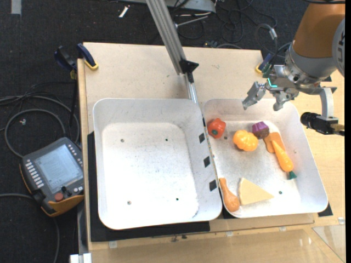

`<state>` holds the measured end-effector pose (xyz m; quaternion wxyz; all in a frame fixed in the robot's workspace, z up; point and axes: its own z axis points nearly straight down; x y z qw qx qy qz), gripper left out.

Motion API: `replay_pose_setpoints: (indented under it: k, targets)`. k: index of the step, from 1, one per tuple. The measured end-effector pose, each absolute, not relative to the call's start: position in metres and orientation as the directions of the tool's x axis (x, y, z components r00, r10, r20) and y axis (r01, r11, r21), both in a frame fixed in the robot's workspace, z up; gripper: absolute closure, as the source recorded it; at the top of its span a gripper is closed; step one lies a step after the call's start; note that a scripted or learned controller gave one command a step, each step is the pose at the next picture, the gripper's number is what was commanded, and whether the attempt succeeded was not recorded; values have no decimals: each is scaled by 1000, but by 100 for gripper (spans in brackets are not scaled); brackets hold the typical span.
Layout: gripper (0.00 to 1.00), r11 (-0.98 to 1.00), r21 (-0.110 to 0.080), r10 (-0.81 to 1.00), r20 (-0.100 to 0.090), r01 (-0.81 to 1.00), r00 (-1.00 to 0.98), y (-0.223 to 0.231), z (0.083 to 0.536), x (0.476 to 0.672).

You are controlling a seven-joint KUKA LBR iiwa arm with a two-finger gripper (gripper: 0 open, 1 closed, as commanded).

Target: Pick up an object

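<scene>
Pick hadn't started: gripper (267, 98) hung spread open and empty above the right bin (307, 196) at its 12 o'clock rim, with the purple piece (260, 129) closest, just toward 6 o'clock, all objects untouched.

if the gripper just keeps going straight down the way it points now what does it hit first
Probably the bare floor of the right bin near its far edge. The gripper, open, hangs above that spot, and the purple toy lies a little nearer the camera. Depth is hard to judge from this one slanted view.
</scene>
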<state>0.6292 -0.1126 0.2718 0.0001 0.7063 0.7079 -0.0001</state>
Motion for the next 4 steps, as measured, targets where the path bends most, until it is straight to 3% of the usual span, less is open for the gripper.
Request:
replay_pose_setpoints:
  k: [1,4]
  targets:
    - [0,2,0,1000,0,1000,-2,-113,272,629]
    - [0,-1,-7,1000,1,1000,1,-102,95,623]
